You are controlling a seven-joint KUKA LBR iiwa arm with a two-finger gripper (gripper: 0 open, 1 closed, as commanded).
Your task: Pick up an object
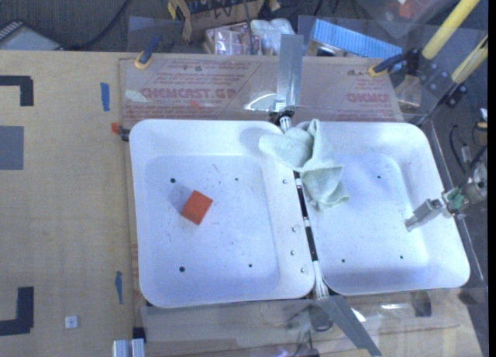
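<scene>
An orange block lies in the left bin, left of its middle. A pale green cloth is draped over the divider between the two bins, with most of it in the right bin near the back. My gripper pokes in low over the right bin's right side, well away from the cloth and far from the block. Nothing shows in its grasp.
Clear plastic sheets with clamps stand behind the bins. Boxes, cables and a blue packet clutter the floor beyond. The wooden bench stretches to the left, marked with black and blue tape.
</scene>
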